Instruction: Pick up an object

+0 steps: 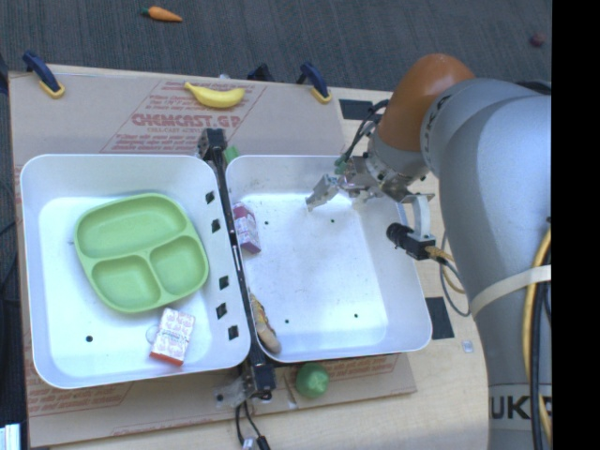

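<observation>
- Gripper (323, 193) of mine is hanging over the upper part of the right bin (394, 331), near its back wall, right of the frame's centre.
- I am keeping my fingers slightly apart, as far as the slanted view shows, and nothing is sitting between them.
- I am judging that the task is only at its beginning: no object is lifted yet, and the approach, the closing and the lift are all left to do.
- Nearest candidate is the small red and white packet (246, 227), lying at the left side of the right bin, close to the divider and left of my fingers and a little lower.
- A brownish object (263, 326) is lying at the lower left corner of the same bin; what it is I cannot tell.
- In the left bin (33, 251) a green divided plate (141, 249) and a red and white box (172, 336) are resting, well apart from me.
</observation>
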Robot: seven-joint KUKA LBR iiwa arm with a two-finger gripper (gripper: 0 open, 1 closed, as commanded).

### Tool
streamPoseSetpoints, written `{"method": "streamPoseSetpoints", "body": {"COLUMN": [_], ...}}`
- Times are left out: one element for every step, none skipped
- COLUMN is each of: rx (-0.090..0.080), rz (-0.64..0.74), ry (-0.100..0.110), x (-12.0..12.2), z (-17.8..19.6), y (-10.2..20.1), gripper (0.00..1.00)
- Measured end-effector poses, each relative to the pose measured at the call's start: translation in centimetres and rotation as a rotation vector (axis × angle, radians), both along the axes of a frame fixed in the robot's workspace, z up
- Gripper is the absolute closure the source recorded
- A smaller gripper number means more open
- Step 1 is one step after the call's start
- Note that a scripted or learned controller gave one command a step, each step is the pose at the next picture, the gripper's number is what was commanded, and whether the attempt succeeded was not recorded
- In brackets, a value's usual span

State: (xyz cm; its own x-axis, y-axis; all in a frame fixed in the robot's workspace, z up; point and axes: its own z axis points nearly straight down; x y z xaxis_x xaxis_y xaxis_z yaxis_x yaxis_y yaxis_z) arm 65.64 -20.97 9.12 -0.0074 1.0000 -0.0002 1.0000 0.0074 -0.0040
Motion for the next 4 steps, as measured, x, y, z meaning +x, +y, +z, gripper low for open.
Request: {"method": "streamPoseSetpoints", "body": {"rx": [0.0, 0.0, -0.001, 0.001], "rz": [0.003, 0.003, -0.001, -0.003], "ry": [-0.001, -0.001, -0.001, -0.004], "x": [0.1, 0.1, -5.1, -0.5], "z": [1.2, 1.1, 1.1, 5.4], "y": [0.1, 0.1, 0.1, 0.7], "gripper": [1.0, 0.0, 0.0, 0.0]}}
